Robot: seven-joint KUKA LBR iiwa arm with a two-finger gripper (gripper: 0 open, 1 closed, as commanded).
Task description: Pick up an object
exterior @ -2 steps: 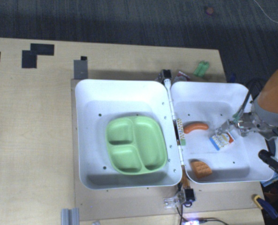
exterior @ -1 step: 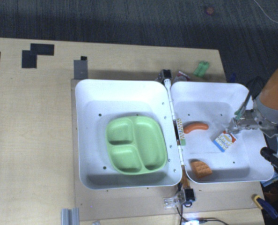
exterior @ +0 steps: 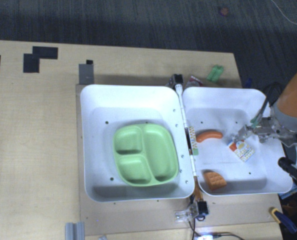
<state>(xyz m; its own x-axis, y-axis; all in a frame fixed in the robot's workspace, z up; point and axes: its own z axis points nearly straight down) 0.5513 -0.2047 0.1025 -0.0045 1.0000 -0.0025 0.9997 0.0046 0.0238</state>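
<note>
Claw (exterior: 246, 132) above small packet (exterior: 242, 150)

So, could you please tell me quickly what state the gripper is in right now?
Gripper: cannot be told; it sits over the small packet in the right bin.

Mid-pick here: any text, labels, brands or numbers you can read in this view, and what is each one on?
No text is legible.
Small packet in the right bin, beside the gripper: coloured print, too blurred to read.
Strip on the divider between the bins: printed marks, too small to read.
Green divided tray, sausage, brown piece: no markings seen.
</note>
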